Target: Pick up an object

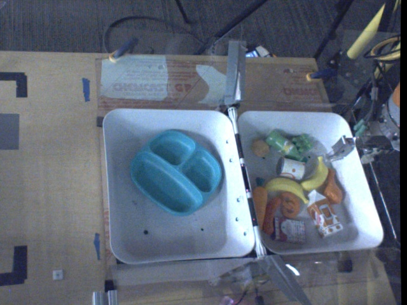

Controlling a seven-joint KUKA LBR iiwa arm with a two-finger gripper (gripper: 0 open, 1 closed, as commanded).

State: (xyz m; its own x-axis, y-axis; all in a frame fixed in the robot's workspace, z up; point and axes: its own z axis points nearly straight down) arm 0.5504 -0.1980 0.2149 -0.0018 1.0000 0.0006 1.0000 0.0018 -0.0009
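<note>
The right bin [362, 199] holds a heap of toy food. A green piece [283, 142] and a brown round piece [259, 148] lie at its far side. A small can [292, 168] sits between them and two yellow bananas [316, 176] [285, 186]. An orange carrot [261, 200], a small carton [325, 220] and a dark packet [290, 230] lie nearer the front. My gripper [341, 149] hangs over the right bin's far right part, just right of the green piece and above the upper banana. Nothing shows in its grasp.
The left bin [121, 221] carries a teal divided plate [176, 170] at its middle. A raised divider [245, 183] separates the two bins. The arm's wrist [381, 135] stands over the right bin's right rim. Cables and stands crowd the floor at the far right.
</note>
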